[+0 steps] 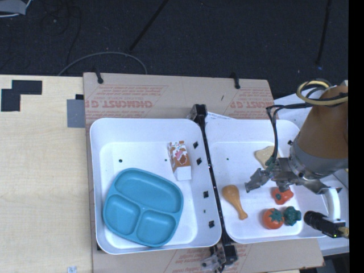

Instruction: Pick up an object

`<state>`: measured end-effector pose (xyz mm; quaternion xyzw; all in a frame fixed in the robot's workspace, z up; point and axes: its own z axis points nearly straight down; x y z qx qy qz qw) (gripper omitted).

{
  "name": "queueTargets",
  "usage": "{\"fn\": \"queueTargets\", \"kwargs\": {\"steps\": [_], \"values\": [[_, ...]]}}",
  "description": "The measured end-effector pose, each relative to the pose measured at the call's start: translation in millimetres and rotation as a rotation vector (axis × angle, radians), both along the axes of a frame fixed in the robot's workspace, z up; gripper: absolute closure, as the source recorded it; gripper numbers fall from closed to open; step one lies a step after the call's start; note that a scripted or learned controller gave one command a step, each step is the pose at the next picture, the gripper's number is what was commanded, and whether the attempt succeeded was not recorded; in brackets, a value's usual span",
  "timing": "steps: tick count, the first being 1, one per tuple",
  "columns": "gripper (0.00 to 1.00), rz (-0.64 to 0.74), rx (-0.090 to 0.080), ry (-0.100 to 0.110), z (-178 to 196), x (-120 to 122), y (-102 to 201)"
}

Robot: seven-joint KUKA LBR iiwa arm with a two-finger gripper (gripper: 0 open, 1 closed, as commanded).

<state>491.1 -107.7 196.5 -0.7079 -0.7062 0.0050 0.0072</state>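
Nearest the camera, in the right bin (250,135), 1 tomato with a green top (273,218) is lying beside a green piece (292,214). Just behind, 1 smaller red toy (282,195) is sitting directly under the gripper (267,178), apparently touching it. A tan drumstick (234,199) is lying to the gripper's left, its long axis running from upper left to lower right, handle toward the camera. 1 pale flat piece (264,154) is resting behind. The dark fingers are being seen splayed toward the left, nothing clamped between them. The red toy is judged the nearest candidate. In the left bin (142,131), 1 blue tray (143,207) and 1 small carton (180,159) are lying.
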Motion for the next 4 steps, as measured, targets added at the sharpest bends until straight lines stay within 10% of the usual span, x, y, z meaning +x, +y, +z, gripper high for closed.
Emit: {"fn": "queueTargets", "kwargs": {"steps": [1, 3, 4], "values": [[0.00, 0.002, -0.002, -0.012, 5.9, 2.8, -0.1], [0.00, 0.002, -0.001, -0.012, -103.7, -2.6, -7.6], [1.00, -0.004, -0.003, -0.015, -92.0, -1.8, -9.3]]}}
